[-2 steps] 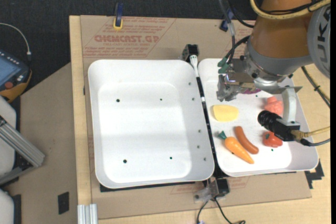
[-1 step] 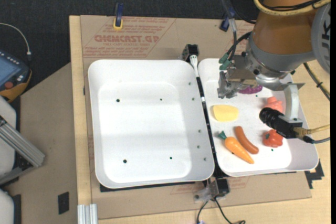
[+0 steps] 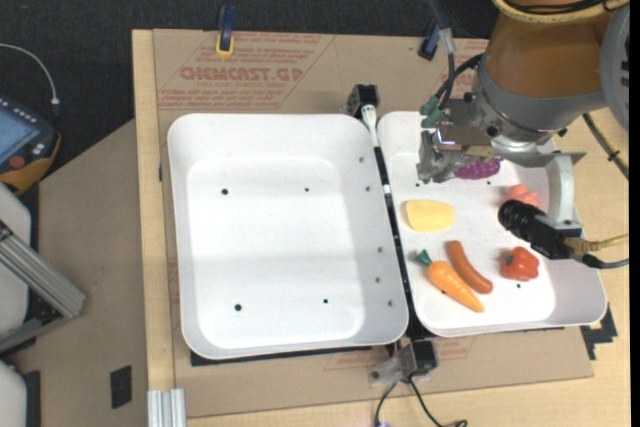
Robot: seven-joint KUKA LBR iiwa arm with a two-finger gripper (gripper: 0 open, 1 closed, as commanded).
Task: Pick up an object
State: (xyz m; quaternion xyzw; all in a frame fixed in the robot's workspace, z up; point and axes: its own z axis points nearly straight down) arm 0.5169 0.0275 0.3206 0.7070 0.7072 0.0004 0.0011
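I am looking down on a brown cardboard sheet (image 3: 250, 65) that is carrying two white bins side by side. The grey and orange arm (image 3: 560, 5) is reaching in from the right, over the far end of the right bin (image 3: 545, 303). The left bin (image 3: 180, 150) is lying just beside it, their long edges touching.

The gripper (image 3: 435, 165) is hanging over the far left part of the right bin. I cannot tell whether it is released or clenched, and I am seeing nothing held in it.

All the objects are lying in the right bin:
- An orange carrot (image 3: 455, 285) is lying near the front, touching a brown sausage (image 3: 468, 266) on its right.
- A yellow piece (image 3: 428, 214) is sitting just in front of the gripper.
- A purple bunch (image 3: 478, 169) is lying just beside the gripper, partly under the wrist.
- A red pepper (image 3: 519, 262) is sitting towards the right.
- A small pink piece (image 3: 520, 195) is showing beyond it, partly hidden.
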